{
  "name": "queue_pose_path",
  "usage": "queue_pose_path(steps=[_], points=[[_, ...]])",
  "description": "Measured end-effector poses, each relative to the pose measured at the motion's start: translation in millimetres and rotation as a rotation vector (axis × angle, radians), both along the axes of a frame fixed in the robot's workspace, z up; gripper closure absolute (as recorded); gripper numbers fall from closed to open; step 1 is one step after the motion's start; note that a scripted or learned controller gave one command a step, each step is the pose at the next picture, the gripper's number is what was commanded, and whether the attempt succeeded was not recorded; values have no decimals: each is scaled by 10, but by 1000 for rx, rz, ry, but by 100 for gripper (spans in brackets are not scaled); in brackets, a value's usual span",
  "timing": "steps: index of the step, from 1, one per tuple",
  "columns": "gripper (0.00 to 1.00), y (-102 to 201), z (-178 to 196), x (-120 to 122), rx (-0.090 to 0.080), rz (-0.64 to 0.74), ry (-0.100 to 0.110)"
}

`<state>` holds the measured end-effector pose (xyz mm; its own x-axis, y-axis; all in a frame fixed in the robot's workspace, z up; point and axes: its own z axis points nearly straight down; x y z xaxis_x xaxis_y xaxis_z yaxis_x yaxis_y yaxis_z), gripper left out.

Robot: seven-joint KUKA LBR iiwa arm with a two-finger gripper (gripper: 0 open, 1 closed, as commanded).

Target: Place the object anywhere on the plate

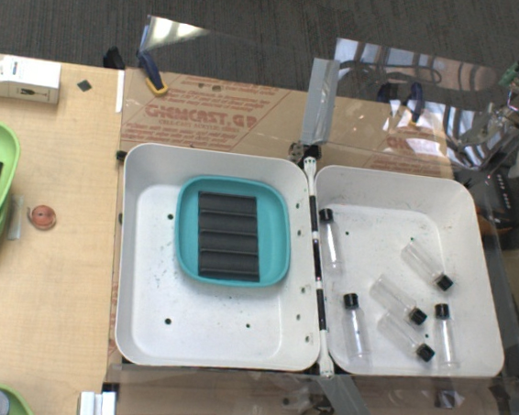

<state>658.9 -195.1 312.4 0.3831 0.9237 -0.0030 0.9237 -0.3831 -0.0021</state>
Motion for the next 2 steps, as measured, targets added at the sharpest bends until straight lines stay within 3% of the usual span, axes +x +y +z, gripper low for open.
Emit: queue_pose_path(steps=[1, 2], points=[[0, -6, 400, 2, 0, -97, -1], [0, -139, 334, 3, 0, -187, 0]])
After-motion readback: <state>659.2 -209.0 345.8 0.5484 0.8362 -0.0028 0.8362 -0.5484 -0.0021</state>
